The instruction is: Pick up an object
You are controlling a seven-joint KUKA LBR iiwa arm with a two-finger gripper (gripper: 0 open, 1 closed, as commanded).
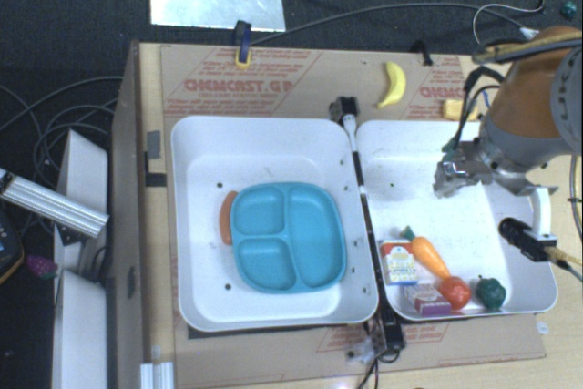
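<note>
The glossy blue plate [289, 235], a rounded-square plastic tray moulded into three compartments, lies flat in the left white bin [196, 196], with a slim orange sausage-shaped piece [225, 216] touching its left edge. Right of the plate, across the bin divider, the right white bin [401, 155] holds a cluster in its near corner: a tapered orange carrot [430, 256], a small printed carton [399, 264], a red tomato [455, 291], a dark green rounded piece [491, 291] and a purple-edged packet [426, 301]. The metallic gripper [451, 173] hangs above that bin's bare middle, farther back than the cluster; how far open it is cannot be told, and nothing is visibly in its grasp. A curved yellow banana [393, 85] rests on the brown board behind the bins.
</note>
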